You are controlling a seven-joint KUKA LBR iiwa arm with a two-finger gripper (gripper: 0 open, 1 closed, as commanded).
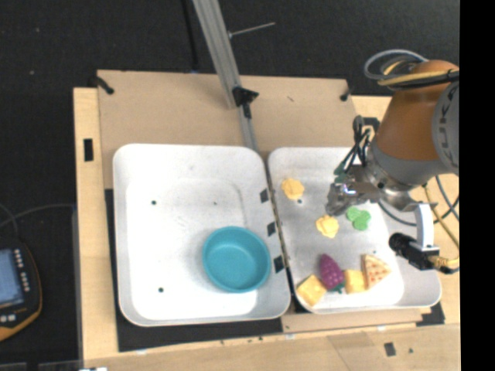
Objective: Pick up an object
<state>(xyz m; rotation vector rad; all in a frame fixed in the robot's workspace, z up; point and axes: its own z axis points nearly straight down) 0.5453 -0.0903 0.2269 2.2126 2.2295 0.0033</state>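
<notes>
My gripper (338, 200) hangs over the middle of the right bin (309, 168), under the orange wrist. A small yellow piece (328, 226) lies just below it, and a green piece (358, 219) sits beside it to the right. Another yellow piece (292, 188) lies left of the gripper. Near the bin's front edge are a yellow block (311, 291), a purple grape bunch (331, 272), a small yellow-orange piece (354, 281) and a pizza slice (376, 270). Nothing shows between the fingers.
The left bin (155, 184) holds a teal bowl (235, 258) at its front right. A grey metal pole (224, 60) slants from the top to the divide between the bins. A black handheld device (14, 284) lies at the far left.
</notes>
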